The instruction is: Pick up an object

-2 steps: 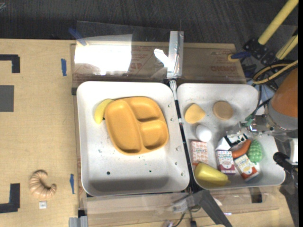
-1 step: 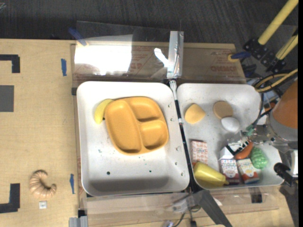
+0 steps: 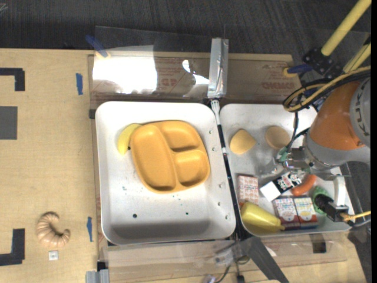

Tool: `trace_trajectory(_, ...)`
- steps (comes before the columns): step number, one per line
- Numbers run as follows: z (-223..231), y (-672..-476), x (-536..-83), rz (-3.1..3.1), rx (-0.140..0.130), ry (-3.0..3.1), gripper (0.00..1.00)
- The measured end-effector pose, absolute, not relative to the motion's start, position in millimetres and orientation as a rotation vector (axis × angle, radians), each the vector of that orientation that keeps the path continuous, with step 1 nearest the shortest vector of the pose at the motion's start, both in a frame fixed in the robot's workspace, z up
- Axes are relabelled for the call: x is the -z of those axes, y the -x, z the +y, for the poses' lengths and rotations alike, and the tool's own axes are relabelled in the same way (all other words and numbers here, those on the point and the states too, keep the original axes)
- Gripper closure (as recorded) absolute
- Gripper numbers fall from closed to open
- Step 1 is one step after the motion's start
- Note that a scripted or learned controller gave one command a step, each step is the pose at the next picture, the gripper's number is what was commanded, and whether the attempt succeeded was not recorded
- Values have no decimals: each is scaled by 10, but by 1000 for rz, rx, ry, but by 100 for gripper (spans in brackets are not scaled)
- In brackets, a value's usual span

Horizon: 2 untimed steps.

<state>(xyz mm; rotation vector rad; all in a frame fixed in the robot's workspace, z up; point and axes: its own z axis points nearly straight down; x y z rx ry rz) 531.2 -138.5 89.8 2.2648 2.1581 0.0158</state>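
My gripper (image 3: 284, 168) is low in the right bin (image 3: 259, 119), and the arm's orange band (image 3: 336, 122) sits above it at the right. Around it lie a tan roll (image 3: 242, 141), a round tan bun (image 3: 276, 136), a pink packet (image 3: 248, 188), a white-and-black card (image 3: 275, 188), an orange carrot-like piece (image 3: 304, 186), a green piece (image 3: 321, 196), two small juice cartons (image 3: 294, 210) and a yellow cone-shaped toy (image 3: 259, 217). The wrist hides whatever lies directly beneath the gripper.
The left bin (image 3: 112, 175) holds an orange divided plate (image 3: 169, 154) with a yellow banana (image 3: 123, 138) partly under its left edge. A croissant (image 3: 52, 229) lies on the bench at far left. Yellow and black cables (image 3: 312, 87) loop behind the arm.
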Motion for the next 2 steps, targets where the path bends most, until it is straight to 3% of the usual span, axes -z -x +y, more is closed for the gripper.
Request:
trace_trajectory(1,-1417,-5316,-1010,2148,-15,-2266,100)
trace_trajectory(2,-961,-5077,-910,2193,-15,-2229,100)
